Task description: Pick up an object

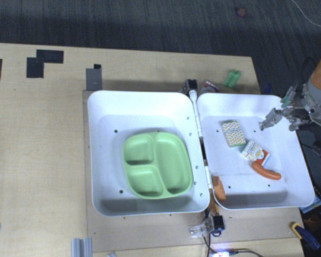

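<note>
Objects for picking lying loose in right bin [294, 194], gripper [281, 116] above its far right edge, nothing between spread fingers.
Left bin [104, 143] holding green divided plate [157, 164]; at right, patterned box [232, 133], then small printed packet [251, 150] touching orange sausage-shaped toy [266, 171].

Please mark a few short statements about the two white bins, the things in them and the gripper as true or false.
1. The green three-compartment plastic tray lies in the left white bin. True.
2. The orange sausage-shaped toy lies in the left bin. False: it lies in the right white bin.
3. The gripper holds the small patterned rectangular box. False: the box lies apart on the bin floor.
4. The gripper is over the right bin's upper right part. True.
</note>
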{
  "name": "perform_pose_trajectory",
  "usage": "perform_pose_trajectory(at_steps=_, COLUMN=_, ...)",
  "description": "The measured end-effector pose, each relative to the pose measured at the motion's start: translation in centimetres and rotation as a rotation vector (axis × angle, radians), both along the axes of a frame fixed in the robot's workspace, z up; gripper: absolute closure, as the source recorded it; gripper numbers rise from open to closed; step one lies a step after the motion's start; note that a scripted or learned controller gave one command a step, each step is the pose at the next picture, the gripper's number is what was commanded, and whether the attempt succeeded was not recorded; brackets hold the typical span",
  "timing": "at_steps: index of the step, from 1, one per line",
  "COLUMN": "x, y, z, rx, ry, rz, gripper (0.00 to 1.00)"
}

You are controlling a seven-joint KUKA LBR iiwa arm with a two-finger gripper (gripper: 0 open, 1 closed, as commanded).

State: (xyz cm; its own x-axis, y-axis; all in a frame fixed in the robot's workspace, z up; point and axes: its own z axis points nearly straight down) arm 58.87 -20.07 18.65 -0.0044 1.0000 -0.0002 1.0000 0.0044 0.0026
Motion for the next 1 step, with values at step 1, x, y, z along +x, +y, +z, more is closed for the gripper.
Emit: perform_pose_trajectory(at_steps=1, x=3.91, y=-0.31, z=-9.85, rx=0.003, ry=0.002, rz=0.002, gripper=0.00)
